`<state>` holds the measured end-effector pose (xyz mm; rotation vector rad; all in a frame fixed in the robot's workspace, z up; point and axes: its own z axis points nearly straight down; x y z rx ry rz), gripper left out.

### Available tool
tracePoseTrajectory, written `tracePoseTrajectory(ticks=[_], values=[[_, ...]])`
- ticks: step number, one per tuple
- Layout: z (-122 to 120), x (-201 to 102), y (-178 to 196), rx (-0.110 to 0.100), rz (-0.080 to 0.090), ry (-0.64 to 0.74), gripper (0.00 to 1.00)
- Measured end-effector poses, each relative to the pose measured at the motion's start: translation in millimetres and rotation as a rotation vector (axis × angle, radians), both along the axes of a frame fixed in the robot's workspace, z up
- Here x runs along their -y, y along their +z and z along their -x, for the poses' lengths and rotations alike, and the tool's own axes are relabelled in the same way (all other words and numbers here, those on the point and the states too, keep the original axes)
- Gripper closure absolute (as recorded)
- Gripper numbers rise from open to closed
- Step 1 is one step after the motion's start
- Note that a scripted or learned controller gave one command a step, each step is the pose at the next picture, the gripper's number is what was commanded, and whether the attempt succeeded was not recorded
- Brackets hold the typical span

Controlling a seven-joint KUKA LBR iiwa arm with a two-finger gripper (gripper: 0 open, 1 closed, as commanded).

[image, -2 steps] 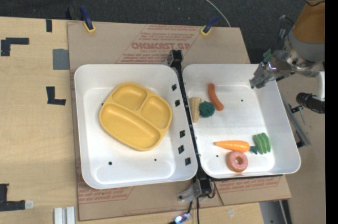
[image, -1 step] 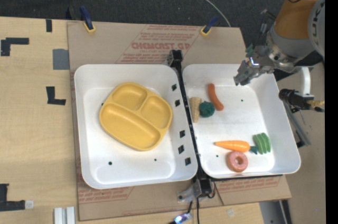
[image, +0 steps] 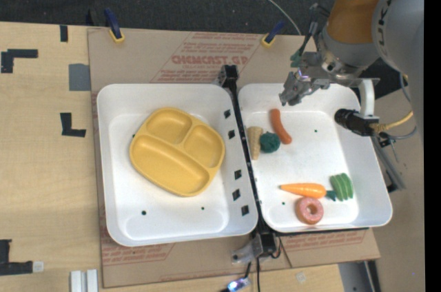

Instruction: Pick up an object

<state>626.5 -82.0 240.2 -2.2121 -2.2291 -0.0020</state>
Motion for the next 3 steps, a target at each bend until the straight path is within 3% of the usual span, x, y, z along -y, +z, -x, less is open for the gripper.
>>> tracePoseTrajectory(ticks=[3], values=[[-26.3, -146.7, 4.0, -0.001, 0.001, -0.002, 1.00]])
